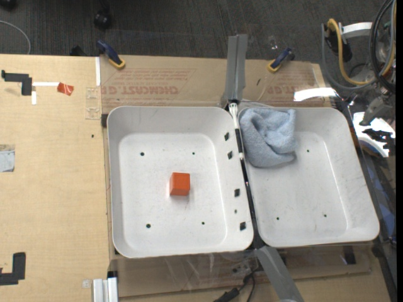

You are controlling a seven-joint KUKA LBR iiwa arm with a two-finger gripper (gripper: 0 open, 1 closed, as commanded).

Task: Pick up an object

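Seen from above at a slant, two shallow white bins sit side by side on a cardboard-covered surface [157, 83]. The left bin [126, 137] holds a small orange-red block [180, 184], which rests flat on the bin floor a little left of the middle and toward the near side, well apart from every wall. The right bin [340, 194] holds a crumpled blue-grey cloth [269, 137], bunched in the far left corner, its left edge touching the wall where the two bins meet and its top edge lying over the far rim. The rest of that bin's floor shows a few small dark dots, as does the left bin's. A grey strip [236, 68] runs from the far edge of the surface down to the seam between the bins, and another grey piece [277, 275] sticks out below the seam at the near edge. Two blue and yellow clamps grip the cardboard along the far edge, one at the left [111, 54] and one at the right [280, 60]. To the left lies a pale wooden panel [44, 168] carrying a small red tag [65, 89] and black brackets. At the far right edge, cables [343, 55] and dark machinery crowd the frame; the pincer cannot be made out there, so its opening cannot be told, and nothing has hold of the block.
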